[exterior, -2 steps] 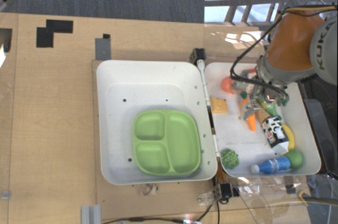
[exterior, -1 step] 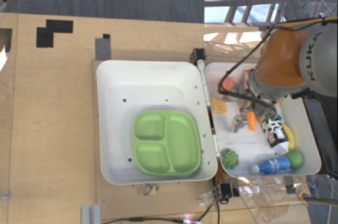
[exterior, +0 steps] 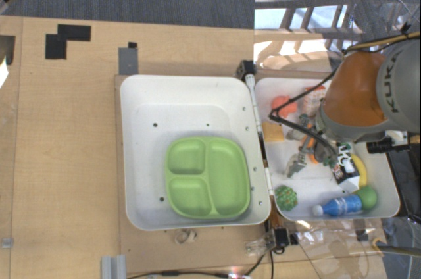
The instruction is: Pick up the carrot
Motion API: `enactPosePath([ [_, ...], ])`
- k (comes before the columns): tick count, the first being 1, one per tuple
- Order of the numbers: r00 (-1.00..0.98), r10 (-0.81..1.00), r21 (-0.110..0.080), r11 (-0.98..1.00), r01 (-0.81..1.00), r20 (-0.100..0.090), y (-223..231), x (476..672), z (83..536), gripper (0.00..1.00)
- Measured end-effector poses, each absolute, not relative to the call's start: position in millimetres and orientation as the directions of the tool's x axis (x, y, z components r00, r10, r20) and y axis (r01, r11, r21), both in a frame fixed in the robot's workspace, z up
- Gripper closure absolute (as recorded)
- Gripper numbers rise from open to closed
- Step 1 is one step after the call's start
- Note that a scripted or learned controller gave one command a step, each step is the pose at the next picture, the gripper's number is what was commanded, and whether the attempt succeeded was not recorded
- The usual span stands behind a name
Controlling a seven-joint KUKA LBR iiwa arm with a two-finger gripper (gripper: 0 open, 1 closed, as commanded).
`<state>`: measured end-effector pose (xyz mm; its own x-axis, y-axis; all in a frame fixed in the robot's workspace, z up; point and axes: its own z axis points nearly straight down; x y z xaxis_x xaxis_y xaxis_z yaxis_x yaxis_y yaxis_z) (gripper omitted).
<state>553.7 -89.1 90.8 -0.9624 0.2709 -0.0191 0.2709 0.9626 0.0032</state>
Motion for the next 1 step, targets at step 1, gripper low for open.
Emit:
enactPosePath([
  [1,-0.876,0.482,0.005,0.876,0.482,-0.014,-131.3,605.8,89.0,0.00],
])
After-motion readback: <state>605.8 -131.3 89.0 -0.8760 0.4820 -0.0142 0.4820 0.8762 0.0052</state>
